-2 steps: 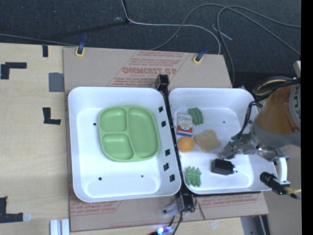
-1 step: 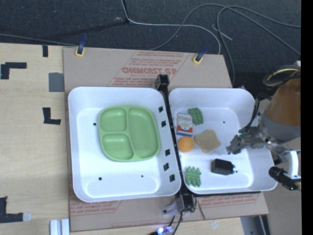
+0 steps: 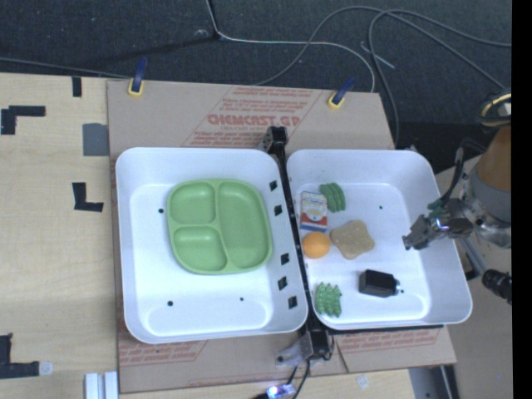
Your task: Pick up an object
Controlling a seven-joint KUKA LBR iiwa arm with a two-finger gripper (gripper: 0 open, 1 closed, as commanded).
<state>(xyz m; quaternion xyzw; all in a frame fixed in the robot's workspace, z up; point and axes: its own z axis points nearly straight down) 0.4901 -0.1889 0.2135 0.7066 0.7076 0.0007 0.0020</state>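
Note:
The right bin (image 3: 391, 169) holds several small objects: a green ridged piece (image 3: 332, 195), a small red and white carton (image 3: 313, 209), an orange ball (image 3: 316, 246), a tan bread-like slab (image 3: 353, 238), a black block (image 3: 378, 283) and a second green ridged piece (image 3: 328, 298). My gripper (image 3: 418, 235) hangs over the right side of this bin, right of the tan slab and above the black block. Nothing shows between its dark fingers.
The left bin (image 3: 137, 223) bears a green divided plate (image 3: 220, 226). Black clips line the wall between the two bins. Cables run across the dark floor at the back. The arm's wrist (image 3: 490, 198) stands past the right bin's right rim.

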